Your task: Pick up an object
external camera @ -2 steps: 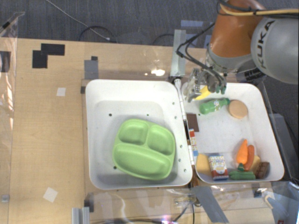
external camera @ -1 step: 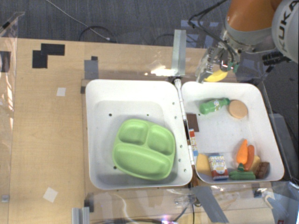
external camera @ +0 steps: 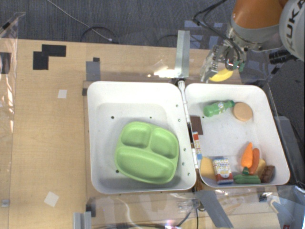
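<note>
One yellow piece (external camera: 220,76), curved like a small toy banana, pinched at the tips of the gripper (external camera: 223,70) and raised over the far rim of the right bin (external camera: 267,95), just outside the bin's back edge. Fingers closed on it, though gripping only its upper edge, with most of the yellow hanging below and to the left of the tips (a shallow hold, by the look of it).

Main risk: slipping out. Held so near one edge, likely to pivot or drop at any jolt or quick swing of the arm. Poised over the rim rather than over the bin floor, so liable on release to strike the edge and bounce onto the bench behind, out of both bins.

Second risk: dragging low across the right bin and clipping the green bottle (external camera: 218,108) or the round tan piece (external camera: 243,111), both lying close beneath the gripper's spot. Less worry about the carrots (external camera: 250,157), the small carton (external camera: 222,170) and the brown block (external camera: 268,173), all well apart at the near edge, or about the green plate (external camera: 147,151) in the left bin (external camera: 95,128).

Best judged as lifted but not yet secure.
</note>
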Robot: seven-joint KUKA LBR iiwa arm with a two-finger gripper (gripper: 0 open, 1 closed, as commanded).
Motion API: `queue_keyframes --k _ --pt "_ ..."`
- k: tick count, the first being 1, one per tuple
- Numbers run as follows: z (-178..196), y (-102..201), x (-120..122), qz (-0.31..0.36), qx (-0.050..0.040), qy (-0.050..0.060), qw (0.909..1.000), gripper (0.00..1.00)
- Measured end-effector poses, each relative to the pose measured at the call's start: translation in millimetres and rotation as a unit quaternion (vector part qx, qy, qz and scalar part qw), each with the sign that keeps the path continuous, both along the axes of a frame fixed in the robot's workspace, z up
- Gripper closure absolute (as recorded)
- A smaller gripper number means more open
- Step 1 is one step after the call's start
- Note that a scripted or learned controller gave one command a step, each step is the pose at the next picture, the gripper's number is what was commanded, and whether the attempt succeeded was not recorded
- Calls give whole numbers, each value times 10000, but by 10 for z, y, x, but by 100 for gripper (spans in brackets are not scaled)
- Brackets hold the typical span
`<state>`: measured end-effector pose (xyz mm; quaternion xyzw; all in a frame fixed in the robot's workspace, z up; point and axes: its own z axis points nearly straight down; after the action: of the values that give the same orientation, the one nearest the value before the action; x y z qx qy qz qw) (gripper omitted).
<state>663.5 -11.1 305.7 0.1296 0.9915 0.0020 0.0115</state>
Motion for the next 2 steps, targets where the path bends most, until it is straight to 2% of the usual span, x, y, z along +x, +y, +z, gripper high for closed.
queue_keyframes --k 1,2 --pt "-25 -503 -92 1918 -41 63 9814 100" --pt "-130 -1201 -36 3069 -61 59 9517 100"
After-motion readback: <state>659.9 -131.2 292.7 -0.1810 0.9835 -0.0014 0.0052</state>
